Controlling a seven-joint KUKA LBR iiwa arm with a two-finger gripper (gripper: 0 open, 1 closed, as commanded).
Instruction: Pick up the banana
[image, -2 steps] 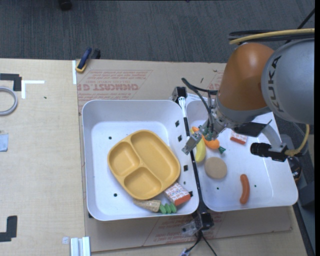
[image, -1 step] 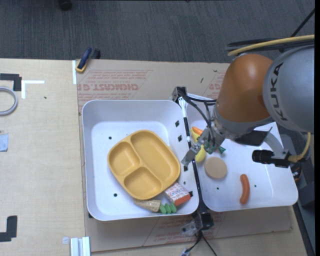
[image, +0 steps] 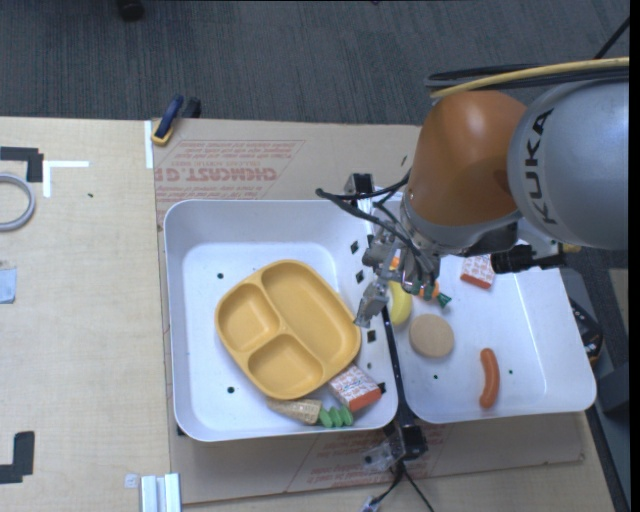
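Over the divider between the bins, the gripper (image: 385, 285) hangs just beside the banana (image: 401, 305) (yellow, right bin's left edge, by a round tan cookie (image: 432, 336)); finger state: cannot tell.

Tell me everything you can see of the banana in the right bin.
The banana shows as a small yellow piece, smooth like plastic, at the left edge of the right bin. The end effector is right above it and hides its upper part. A round tan item lies close beside it.
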